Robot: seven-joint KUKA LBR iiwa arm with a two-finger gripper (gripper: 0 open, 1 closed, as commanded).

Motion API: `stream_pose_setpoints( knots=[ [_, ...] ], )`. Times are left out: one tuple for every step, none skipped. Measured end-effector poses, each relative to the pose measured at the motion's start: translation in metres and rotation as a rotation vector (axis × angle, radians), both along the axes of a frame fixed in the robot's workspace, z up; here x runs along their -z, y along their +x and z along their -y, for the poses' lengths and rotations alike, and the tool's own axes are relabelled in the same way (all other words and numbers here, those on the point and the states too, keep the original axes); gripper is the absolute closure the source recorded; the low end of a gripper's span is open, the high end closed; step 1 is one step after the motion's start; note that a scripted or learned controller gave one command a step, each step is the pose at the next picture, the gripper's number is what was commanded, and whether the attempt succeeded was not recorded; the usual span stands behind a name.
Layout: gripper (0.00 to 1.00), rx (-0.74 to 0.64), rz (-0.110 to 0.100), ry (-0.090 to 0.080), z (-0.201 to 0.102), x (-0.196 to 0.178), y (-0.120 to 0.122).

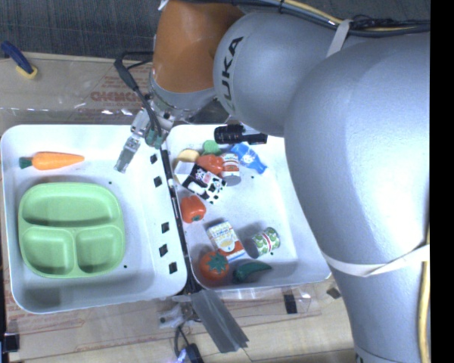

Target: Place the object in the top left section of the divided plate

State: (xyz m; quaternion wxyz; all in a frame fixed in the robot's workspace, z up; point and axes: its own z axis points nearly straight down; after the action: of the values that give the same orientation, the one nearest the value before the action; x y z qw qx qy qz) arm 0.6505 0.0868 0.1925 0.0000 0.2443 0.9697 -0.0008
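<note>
Carrot (pixel 53 159) in left bin above divided plate (pixel 72 229): looks light, rigid, smooth; grip mid-body across width. End effector (pixel 129 156) hangs near, pinching nothing; finger spread unclear.

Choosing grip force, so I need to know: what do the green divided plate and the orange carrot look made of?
The pale green divided plate looks like moulded plastic with a matte finish: uniform colour, rounded ridges, soft sheen. The orange carrot with a green top seems a plastic or rubber toy: smooth, evenly coloured skin. The picture cannot settle which.
</note>
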Motion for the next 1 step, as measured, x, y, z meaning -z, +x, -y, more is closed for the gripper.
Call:
stream_pose_setpoints(
  knots=[
    [0.0,0.36,-0.002,0.0,0.1449,0.0006,-0.0188]
  ],
)
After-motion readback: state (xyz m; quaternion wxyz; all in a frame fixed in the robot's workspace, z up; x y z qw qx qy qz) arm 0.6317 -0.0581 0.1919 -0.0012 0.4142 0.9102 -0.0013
